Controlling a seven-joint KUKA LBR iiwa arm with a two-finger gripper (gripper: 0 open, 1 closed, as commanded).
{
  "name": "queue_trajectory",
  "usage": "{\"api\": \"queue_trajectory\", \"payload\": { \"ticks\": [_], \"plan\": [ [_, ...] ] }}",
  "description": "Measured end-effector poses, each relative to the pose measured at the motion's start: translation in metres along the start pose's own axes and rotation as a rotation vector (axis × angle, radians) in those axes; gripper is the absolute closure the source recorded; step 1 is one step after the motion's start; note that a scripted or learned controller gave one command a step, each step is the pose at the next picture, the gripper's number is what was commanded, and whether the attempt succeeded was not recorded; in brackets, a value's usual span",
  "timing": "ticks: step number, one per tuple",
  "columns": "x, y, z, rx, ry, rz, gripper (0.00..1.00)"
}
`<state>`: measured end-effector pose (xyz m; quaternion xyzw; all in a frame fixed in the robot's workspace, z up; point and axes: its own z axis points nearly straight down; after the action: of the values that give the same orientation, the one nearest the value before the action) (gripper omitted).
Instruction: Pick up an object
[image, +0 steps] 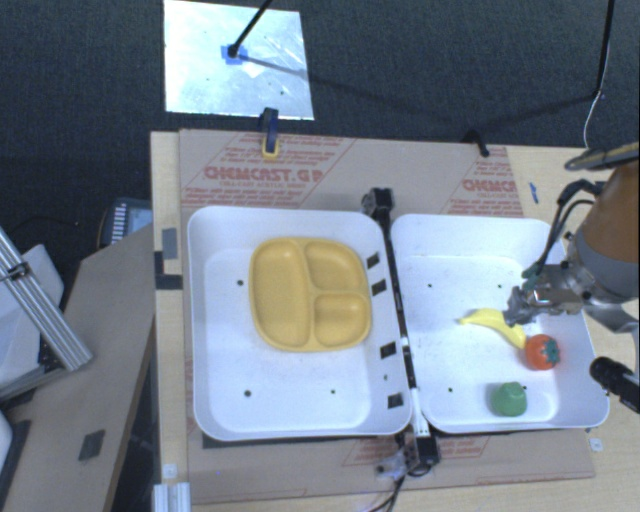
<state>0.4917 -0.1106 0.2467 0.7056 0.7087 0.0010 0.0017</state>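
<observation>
I am looking down at a slant on my bench (330, 165), a pale board printed with red lettering, sitting on dark carpet. Two shallow white plastic bins lie on it side by side, touching along a black hinge-like seam. The left bin (215, 400) holds a yellow plastic plate with three compartments (308, 293), lying flat near the bin's middle, slightly toward the far side. The right bin (440, 270) holds three small toy foods, all grouped in its near right part. My grey arm with its orange band (608, 225) comes in from the right edge and bends down over the right bin. Its two-finger gripper (522, 308) sits low at the far right end of a small yellow toy banana (492, 324), which lies flat and curved, pointing left toward the bin's middle. The gripper appears to touch or overlap the banana's end, but I cannot tell how it is set from here. Just beside the banana's right end, on the near side, sits a small red-orange toy tomato with a green top (541, 352). Nearer still, close to the bin's front wall, sits a small round green toy vegetable (508, 399), apart from the other two
</observation>
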Motion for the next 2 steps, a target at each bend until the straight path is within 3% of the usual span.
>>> {"api": "queue_trajectory", "payload": {
  "ticks": [2],
  "plan": [
    [0.092,0.064,-0.003,0.000,0.003,-0.005,1.00]
  ]
}}
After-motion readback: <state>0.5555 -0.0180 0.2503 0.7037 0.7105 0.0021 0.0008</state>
